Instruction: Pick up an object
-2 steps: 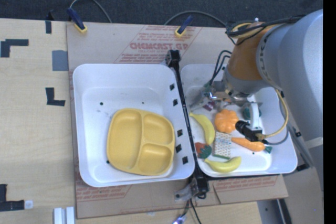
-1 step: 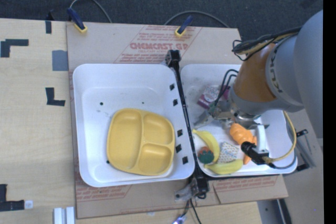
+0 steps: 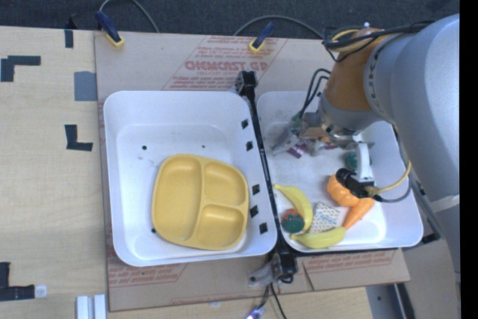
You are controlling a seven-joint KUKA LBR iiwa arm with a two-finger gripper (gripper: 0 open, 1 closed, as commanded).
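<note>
While the gripper (image 3: pixel 310 134) sits low in the right bin (image 3: pixel 396 235), can't tell its grip, so nothing's visibly picked yet.

Arm (image 3: pixel 403 78) reaches into right bin (image 3: pixel 399 235), gripper (image 3: pixel 306 137) low near its back-left. Two bananas (image 3: pixel 297 202) at front, w/ orange carrot (image 3: pixel 357 211) beside and small patterned item (image 3: pixel 323 219) between. Left bin (image 3: pixel 123 160) holds yellow divided tray (image 3: pixel 200 201).
</note>
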